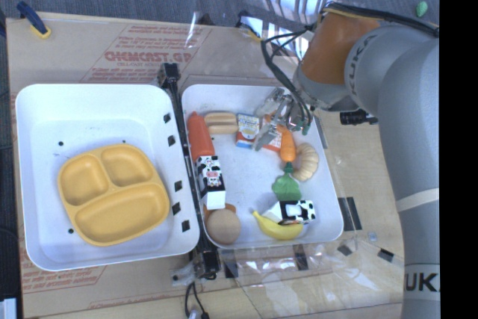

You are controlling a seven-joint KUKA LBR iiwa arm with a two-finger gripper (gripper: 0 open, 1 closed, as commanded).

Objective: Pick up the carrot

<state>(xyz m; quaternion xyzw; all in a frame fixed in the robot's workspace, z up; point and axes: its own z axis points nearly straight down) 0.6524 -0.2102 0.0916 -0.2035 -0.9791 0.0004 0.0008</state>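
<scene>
The floor behind is grey carpet, and the bench (134, 56) is covered with brown cardboard that has red print on it. Two shallow white bins stand on it side by side, smooth plastic with rounded corners.

My arm (373, 71) comes in from the right, grey metal with an orange band, and black cables hang around the wrist. My gripper (278, 125) is low over the upper part of the right bin (328, 194). Its metal fingers (269, 134) stand apart, one on each side of the carrot's top end, and I cannot tell if they really press on it.

The carrot (287, 148) lies near the right wall of this bin, almost upright in the view. Its body is a short orange cone, smooth like plastic, and the green leaf part (286, 187) is at the lower end, more soft and wrinkled in shape. A pale beige croissant (306, 160) touches its right side.

In the same bin I see a long orange-red sausage (199, 137) along the left wall, a tan bun (220, 120) near the top, a small carton (248, 129) beside my fingers, a black-and-white milk box (210, 179), a round brown egg (222, 225), a curved yellow banana (278, 226), and a second cow-pattern box (297, 211) on the banana.

The left bin (45, 123) holds a yellow plate (112, 194) with three sections, matte and with soft edges.
</scene>
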